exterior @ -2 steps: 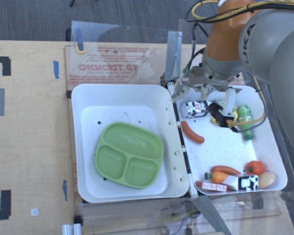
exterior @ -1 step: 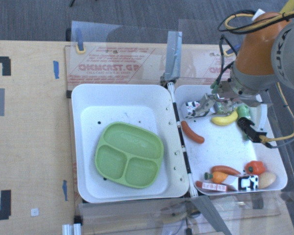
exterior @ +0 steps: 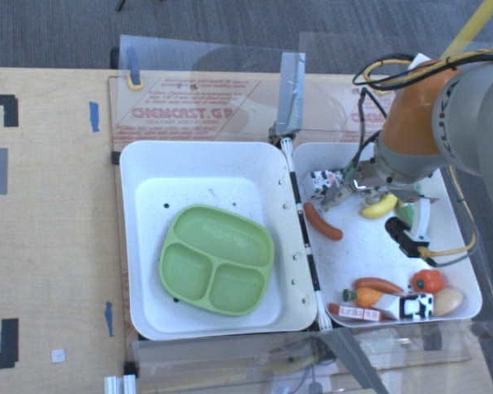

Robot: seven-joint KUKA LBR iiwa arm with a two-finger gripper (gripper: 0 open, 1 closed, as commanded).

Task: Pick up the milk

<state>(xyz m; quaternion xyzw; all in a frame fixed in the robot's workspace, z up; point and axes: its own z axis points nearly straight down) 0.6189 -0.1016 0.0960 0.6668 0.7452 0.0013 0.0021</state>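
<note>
The milk (exterior: 404, 306) is a white carton with black cow patches. It lies on its side along the front wall of the right bin (exterior: 468, 257). My gripper (exterior: 338, 189) hangs low over the far left part of that bin, well behind the carton and apart from it. Right at the gripper's tip is a small black-and-white spotted thing (exterior: 320, 178); I cannot tell what it is or whether it is touched. The grey arm with its orange band (exterior: 415, 117) comes in from the upper right.
In the right bin lie a red sausage (exterior: 323, 222), a yellow banana (exterior: 378, 206), a green-and-white item (exterior: 414, 217), a carrot (exterior: 376, 286), a tomato (exterior: 427, 281) and a beige item (exterior: 449, 301). A green divided plate (exterior: 216, 258) sits in the left bin (exterior: 140, 171).
</note>
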